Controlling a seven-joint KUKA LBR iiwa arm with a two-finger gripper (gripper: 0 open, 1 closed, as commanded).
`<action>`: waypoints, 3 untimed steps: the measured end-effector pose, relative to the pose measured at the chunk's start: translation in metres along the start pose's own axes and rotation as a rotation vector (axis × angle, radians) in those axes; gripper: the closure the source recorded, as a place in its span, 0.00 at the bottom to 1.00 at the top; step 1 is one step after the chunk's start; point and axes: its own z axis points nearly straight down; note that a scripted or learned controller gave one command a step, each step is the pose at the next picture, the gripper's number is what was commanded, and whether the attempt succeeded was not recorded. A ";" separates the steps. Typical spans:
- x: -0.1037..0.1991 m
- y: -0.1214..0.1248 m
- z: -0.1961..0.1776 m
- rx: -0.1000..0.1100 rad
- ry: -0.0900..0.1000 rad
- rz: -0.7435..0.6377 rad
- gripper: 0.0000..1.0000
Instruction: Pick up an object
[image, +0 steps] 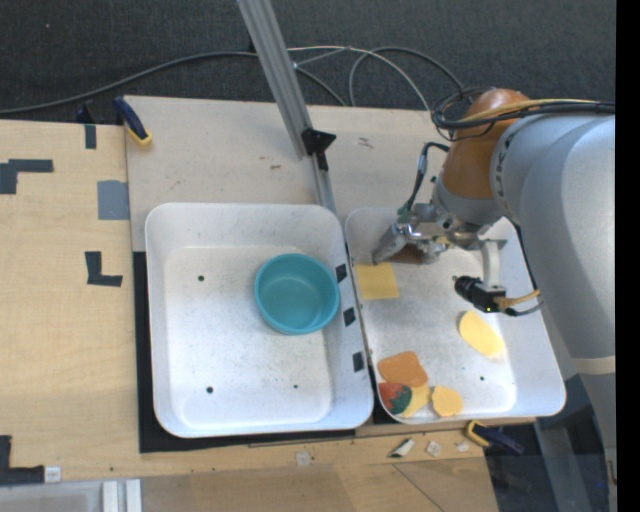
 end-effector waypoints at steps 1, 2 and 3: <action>0.002 -0.002 -0.006 0.008 0.004 -0.001 1.00; 0.007 -0.007 -0.052 0.004 0.006 0.001 1.00; 0.015 -0.011 -0.103 0.002 0.006 0.000 1.00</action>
